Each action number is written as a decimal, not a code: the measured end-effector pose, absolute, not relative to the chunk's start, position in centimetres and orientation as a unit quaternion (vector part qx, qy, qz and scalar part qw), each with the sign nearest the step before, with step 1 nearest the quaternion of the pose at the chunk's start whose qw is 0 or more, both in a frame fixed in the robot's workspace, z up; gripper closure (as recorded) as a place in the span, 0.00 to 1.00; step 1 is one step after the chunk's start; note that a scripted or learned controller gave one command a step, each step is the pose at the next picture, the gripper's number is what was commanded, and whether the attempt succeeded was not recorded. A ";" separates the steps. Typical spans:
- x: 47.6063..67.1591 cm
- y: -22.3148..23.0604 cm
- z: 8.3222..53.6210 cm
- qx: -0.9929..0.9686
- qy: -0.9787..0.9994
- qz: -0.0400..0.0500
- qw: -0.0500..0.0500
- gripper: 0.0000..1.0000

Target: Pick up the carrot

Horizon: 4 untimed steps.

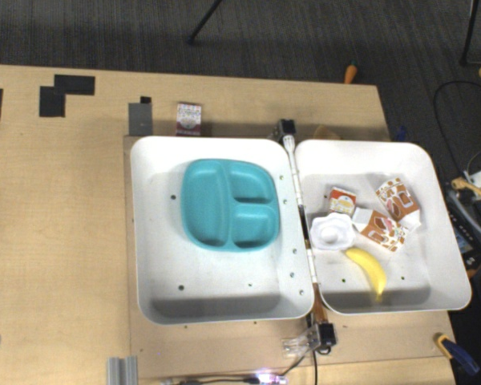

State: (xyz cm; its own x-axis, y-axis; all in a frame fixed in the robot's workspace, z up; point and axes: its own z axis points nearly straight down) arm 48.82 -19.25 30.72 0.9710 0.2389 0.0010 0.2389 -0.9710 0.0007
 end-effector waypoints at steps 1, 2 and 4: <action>48.8 -19.3 30.7 0.993 0.120 0.001 0.000 0.00; 48.8 -19.3 30.7 0.993 0.120 0.001 0.000 0.00; 48.8 -19.3 30.7 0.993 0.120 0.001 0.000 0.00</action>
State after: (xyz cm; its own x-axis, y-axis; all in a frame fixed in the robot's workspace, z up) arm 48.82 -19.25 30.72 0.9710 0.2389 0.0010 0.2389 -0.9710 0.0007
